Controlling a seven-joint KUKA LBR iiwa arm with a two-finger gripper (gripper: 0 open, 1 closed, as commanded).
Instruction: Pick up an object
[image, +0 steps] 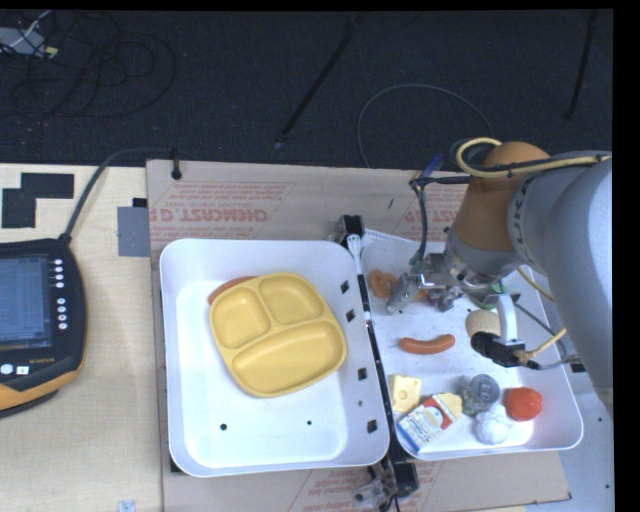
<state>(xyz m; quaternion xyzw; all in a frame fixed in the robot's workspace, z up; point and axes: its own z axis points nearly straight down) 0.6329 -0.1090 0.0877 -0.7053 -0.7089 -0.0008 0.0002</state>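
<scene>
The right bin (560, 435) holds a scatter of small toy foods. A reddish-orange sausage (427, 345) lies flat near the bin's middle, just below and apart from the hand (425, 285). Up and left of the sausage, close to the bin's left wall, sits a small brown piece (381, 284), possibly a pastry. A tan round piece (483, 323) lies to the right of the sausage, partly covered by a black part of the arm. Along the near edge sit a yellow cheese wedge (404, 391), a small white-and-blue carton with a red patch (426, 420), a grey round object (481, 391), a white lump (491, 428) and a red tomato (523, 404), all close together.

The hand hangs low over the upper part of this bin, between the brown piece and the tan one. Nothing shows between its fingers, and whether they are spread or pressed together cannot be told.

The left bin (190, 400) carries a yellow divided plate (277, 333) with three compartments, with a red object (222, 290) peeking out from under its upper left edge. Both bins rest on a cardboard sheet (250, 200) on the table (60, 440), and a handheld control pendant (35, 315) lies at the far left.
</scene>
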